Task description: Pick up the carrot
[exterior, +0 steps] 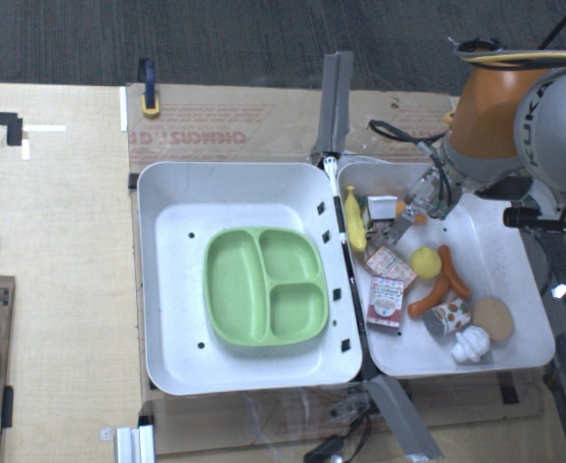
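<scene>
Left bin with green tray, right bin with white wad, can, brown ball, carton, carrot beside sausage and lemon, banana by divider, gripper at back, jaw state unreadable.

Bins: white plastic, matt, faintly speckled. Tray: smooth green plastic, soft sheen. Carrot: orange, smooth, plastic look. Lemon and banana: yellow, smooth, slight gloss. Cartons: printed card. Bench: pale wood-look board, matt. Arm shell: glossy orange, with grey satin beside it. Floor: dark ribbed carpet.
</scene>
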You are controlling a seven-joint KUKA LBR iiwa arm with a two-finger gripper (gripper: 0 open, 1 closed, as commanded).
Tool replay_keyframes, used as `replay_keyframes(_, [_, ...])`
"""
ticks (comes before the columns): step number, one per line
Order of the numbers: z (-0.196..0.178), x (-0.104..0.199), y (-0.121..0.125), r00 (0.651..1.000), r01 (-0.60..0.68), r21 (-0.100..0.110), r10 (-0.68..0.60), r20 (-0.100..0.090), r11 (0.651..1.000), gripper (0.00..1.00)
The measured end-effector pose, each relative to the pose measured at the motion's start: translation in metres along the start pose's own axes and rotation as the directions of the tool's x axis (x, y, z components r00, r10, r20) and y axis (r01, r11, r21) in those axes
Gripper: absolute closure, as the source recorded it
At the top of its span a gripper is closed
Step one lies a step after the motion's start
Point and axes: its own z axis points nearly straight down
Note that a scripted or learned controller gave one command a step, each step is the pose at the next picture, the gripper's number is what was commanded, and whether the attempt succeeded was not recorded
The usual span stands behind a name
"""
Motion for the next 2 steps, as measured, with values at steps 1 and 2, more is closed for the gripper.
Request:
replay_keyframes(1, [-0.011,-0.002,-0.003,1.0,-0.003,0.004,0.003,0.002,1.0,1.0])
replay_keyframes(2, [-0.1,0.059,0.02,0.926,0.378,-0.002,-0.378,0.0,0.926,1.0])
